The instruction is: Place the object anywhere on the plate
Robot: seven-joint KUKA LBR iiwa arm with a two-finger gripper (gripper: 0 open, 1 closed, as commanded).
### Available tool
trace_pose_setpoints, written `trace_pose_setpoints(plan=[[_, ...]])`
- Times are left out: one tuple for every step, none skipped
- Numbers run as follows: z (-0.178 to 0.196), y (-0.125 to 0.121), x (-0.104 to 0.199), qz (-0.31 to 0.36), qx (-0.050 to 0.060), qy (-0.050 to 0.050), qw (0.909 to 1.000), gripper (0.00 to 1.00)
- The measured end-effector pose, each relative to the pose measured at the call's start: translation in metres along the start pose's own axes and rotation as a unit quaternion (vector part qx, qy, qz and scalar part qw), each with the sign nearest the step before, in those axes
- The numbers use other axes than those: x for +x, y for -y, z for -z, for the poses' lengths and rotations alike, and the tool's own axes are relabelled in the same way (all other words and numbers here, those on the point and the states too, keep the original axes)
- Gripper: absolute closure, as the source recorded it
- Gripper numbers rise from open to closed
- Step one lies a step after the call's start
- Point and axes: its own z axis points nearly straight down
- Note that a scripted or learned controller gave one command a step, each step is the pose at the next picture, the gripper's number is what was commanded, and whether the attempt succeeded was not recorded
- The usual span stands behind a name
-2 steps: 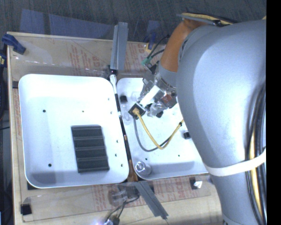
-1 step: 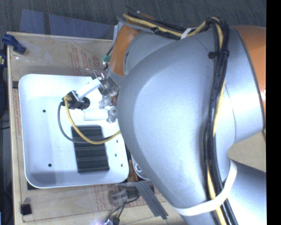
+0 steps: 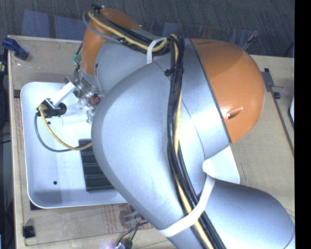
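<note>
the arm [image 3: 160,139] reaches over the left bin [image 3: 28,139] on the table [image 3: 41,51], hiding the claw [image 3: 85,100], so its grip cannot be told.

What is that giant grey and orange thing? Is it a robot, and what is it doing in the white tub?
Yes, it is a robot arm. It looks huge because the camera hangs above the bench and the arm sits right under it, reaching in from the right. The grey parts are its body, the orange parts are bands near its joints, and the black and yellow cables carry power along it. Its far end, where the claw is, dips into a shallow white tub standing on a wooden bench. A dark ribbed thing lies in the tub, partly hidden by the arm. I can't tell whether the claw is holding anything, because the arm hides it.
</note>
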Motion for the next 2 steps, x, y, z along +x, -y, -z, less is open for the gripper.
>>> trace_pose_setpoints(plan=[[0.145,0.078,-0.048,0.057,0.000,-0.001,0.9984,1.00],[0.195,0.075,-0.125,0.206,0.002,0.000,0.9785,1.00]])
